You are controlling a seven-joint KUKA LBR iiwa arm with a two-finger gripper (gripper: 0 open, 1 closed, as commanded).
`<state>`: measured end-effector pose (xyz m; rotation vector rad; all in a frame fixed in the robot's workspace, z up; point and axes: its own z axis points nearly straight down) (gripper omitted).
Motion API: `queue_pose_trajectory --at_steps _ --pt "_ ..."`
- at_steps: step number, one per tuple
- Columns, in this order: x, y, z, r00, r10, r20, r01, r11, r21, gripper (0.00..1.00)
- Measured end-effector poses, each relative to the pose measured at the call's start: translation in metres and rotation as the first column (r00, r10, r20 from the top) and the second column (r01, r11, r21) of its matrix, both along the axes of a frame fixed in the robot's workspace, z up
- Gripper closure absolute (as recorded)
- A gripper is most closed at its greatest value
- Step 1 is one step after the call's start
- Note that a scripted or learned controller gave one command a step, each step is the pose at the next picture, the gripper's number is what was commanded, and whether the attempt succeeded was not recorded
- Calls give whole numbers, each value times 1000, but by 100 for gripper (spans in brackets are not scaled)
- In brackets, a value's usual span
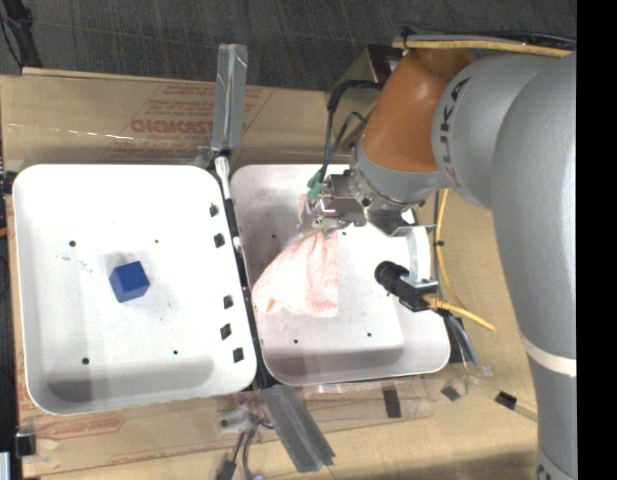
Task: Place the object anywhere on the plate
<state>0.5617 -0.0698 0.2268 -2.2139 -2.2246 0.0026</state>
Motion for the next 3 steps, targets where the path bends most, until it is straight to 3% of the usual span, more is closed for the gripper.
queue_pose_trajectory --at_steps 1,2,3 --pt "0 1 3 1000 7 0 -7 1000 -1 100" --pt "-15 46 1 916 402 -2 -402 916 1 100" --pt "-18 88 8 682 731 0 -731 682 1 100"
